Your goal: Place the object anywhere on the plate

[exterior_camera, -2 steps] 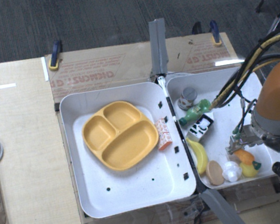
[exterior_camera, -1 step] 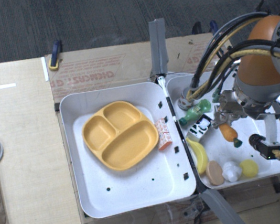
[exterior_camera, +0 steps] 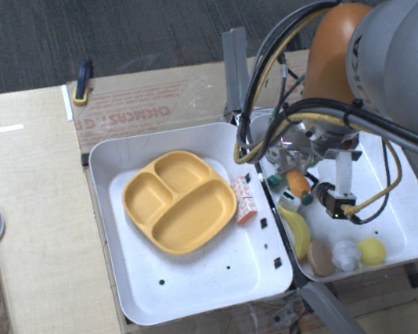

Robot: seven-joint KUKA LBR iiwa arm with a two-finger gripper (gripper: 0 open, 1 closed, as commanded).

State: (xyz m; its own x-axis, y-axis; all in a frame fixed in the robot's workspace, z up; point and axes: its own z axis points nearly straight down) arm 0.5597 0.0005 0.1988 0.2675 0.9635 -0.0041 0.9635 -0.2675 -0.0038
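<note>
Reaching down into the right bin [exterior_camera: 413, 247], the gripper [exterior_camera: 300, 179] sits over an orange object [exterior_camera: 297, 183] beside a banana [exterior_camera: 295, 228], so this looks like the picking step, though I cannot tell how the jaws stand. Next the piece must travel left to the yellow plate [exterior_camera: 180, 200] in the left bin [exterior_camera: 135, 293]. Mirrored red lettering [exterior_camera: 132, 111] on the counter's cardboard is unreadable.

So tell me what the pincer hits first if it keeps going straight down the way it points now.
Probably the small orange carrot-shaped object in the right white bin: the pincer hangs right over it, with the yellow banana just beside. Depth is hard to judge from this slanted view.
</note>
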